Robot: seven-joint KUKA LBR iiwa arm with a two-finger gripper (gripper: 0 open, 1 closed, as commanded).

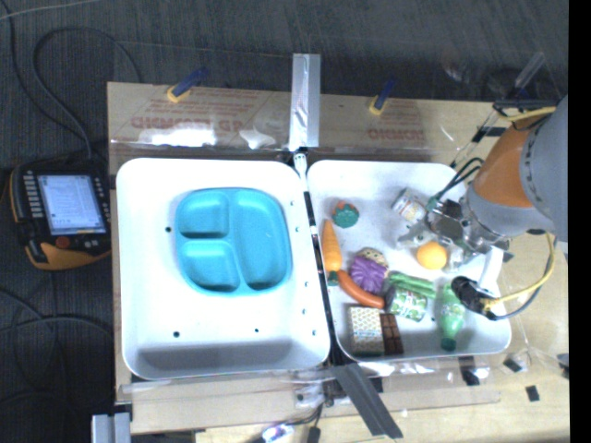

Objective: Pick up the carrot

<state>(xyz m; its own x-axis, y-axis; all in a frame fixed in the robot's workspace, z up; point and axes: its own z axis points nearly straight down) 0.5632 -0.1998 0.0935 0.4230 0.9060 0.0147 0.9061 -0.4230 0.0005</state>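
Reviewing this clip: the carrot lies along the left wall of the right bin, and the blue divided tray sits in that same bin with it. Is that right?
Not quite. The camera view shows the blue divided tray in the left bin, apart from the food items. The carrot does lie along the left wall of the right bin, as you said.
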